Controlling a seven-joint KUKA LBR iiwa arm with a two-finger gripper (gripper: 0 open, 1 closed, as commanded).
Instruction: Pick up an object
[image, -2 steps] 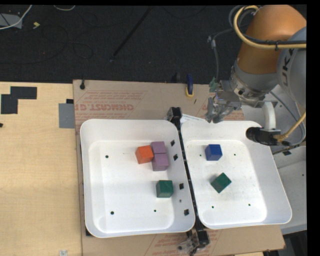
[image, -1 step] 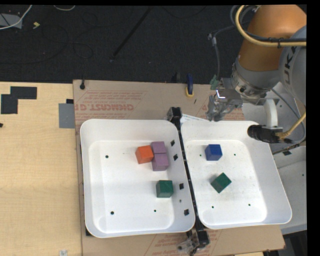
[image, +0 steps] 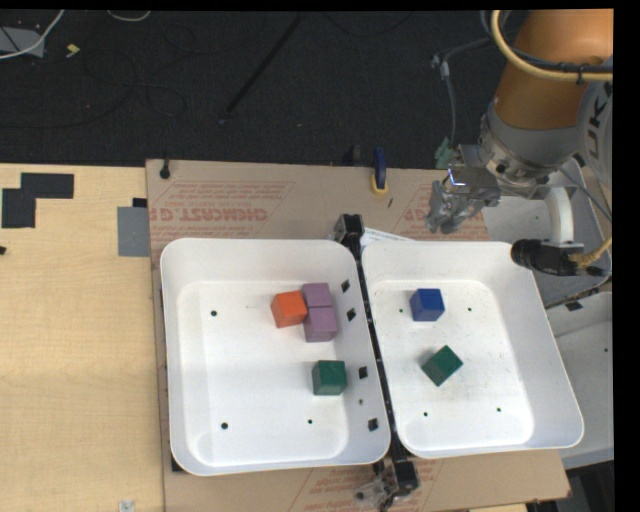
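While my arm (image: 545, 90) hangs over the tabletop (image: 80, 330) past the far rim of the right bin (image: 545, 340), nothing is picked yet. Left bin (image: 190, 300): orange cube (image: 289, 309) touching two purple cubes (image: 319, 312), green cube (image: 328, 377) nearer the front. Right bin: blue cube (image: 427, 304), tilted green cube (image: 441, 365). My hand (image: 452, 215) hovers above the board, carrying nothing; can't tell how far apart it is. Blue cube looks the closest target: it lies nearer the camera and slightly left of the hand, inside the bin.
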